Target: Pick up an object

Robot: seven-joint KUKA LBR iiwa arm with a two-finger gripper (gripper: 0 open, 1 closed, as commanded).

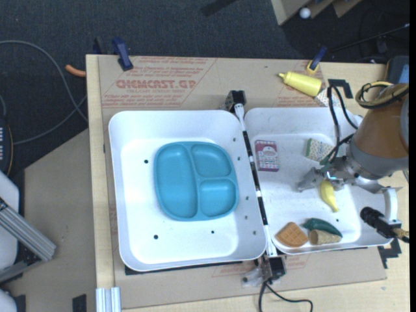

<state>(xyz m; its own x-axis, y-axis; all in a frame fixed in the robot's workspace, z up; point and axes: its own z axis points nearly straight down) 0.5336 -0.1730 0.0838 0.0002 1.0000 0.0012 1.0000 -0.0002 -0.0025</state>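
camera view: arm comes in from the right, gripper (323, 177) down low in the right bin (286, 119), fingers narrow and closed around the top end of a small yellow banana (329, 194). the banana sits between the fingers at its upper end, its lower end pointing down toward the bin's near side. looks like the pick target; judging by the contact, grasp is made, lift not yet evident since the banana is close to the bin floor.

right bin contents: a small red-and-white packet (267, 155) near the divider, lying flat; a patterned pale block (318, 149) just above the gripper, partly hidden by a black cable; a dark green piece (323, 225), a tan waffle-like piece (292, 235) and a beige chunk (323, 237) clustered at the near edge, apart from the banana so they should not get dragged.

left bin (130, 174): holds one blue divided tray (195, 180), centred, its compartments bare.

on the bench (162, 77) behind the bins: a yellow bottle (301, 82), outside both bins.
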